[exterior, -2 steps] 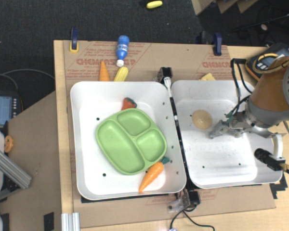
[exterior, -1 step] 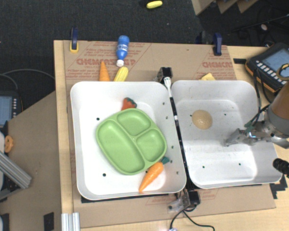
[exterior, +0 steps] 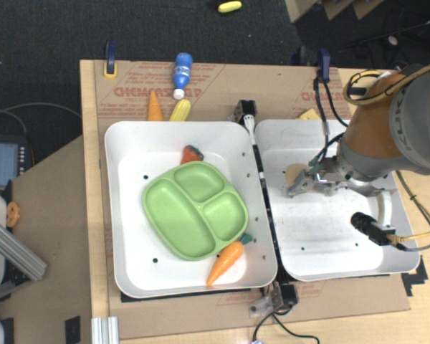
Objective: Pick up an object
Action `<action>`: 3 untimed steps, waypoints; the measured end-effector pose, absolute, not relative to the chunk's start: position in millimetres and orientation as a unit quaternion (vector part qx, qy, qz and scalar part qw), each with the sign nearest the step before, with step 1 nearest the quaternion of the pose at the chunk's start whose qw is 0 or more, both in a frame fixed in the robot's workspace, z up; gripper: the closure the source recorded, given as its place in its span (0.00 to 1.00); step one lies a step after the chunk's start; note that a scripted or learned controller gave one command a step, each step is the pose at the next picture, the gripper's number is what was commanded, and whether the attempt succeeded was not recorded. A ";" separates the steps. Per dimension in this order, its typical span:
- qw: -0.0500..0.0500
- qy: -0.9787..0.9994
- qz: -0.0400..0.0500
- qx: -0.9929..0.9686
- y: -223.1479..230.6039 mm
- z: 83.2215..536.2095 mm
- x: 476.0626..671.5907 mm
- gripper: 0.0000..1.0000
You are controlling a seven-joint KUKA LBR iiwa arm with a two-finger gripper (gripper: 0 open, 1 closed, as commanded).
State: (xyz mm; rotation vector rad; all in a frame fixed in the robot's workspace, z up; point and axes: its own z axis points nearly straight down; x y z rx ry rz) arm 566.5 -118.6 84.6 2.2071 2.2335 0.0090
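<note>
**Low over the right bin, with the pickable things off to the side**

My tool (exterior: 301,183) sits low in the right bin (exterior: 330,264), just off the wall shared with the left bin (exterior: 122,192). From above, my wrist and cabling cover much of it, so I cannot tell how wide it stands or whether it has hold of anything.

The likely targets lie past that wall: a green divided plate (exterior: 195,210), an orange carrot (exterior: 226,261) against the plate's nearer edge, and something red (exterior: 192,153) half hidden behind its far rim. A blue-capped bottle (exterior: 181,74) lies out on the counter (exterior: 272,84) beyond both bins, probably out of play.
</note>
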 end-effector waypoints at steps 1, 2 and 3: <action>0.002 0.709 0.002 0.705 -89.6 85.0 618.7 0.00; 0.003 0.708 0.001 0.706 -92.1 96.2 617.1 1.00; 0.002 0.710 0.004 0.705 -24.9 204.9 576.9 1.00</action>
